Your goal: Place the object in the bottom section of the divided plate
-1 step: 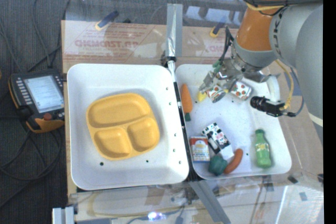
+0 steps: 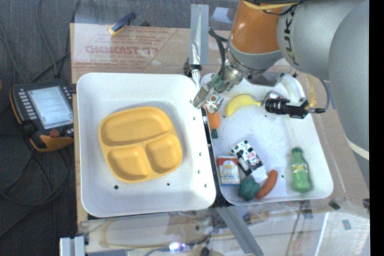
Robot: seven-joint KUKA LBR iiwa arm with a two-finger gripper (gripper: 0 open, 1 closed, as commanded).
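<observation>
While over the bin edge, gripper (image 2: pixel 207 96) just beside banana (image 2: pixel 242 104) (right bin).

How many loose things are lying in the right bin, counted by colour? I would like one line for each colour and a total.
Yellow: 1, the banana
Orange or red: 2, the carrot and the sausage
Green: 2, the bottle and the dark green piece
Black and white: 1, the cow-patterned toy
Red and white: 1, the small carton
Total: 7
</observation>
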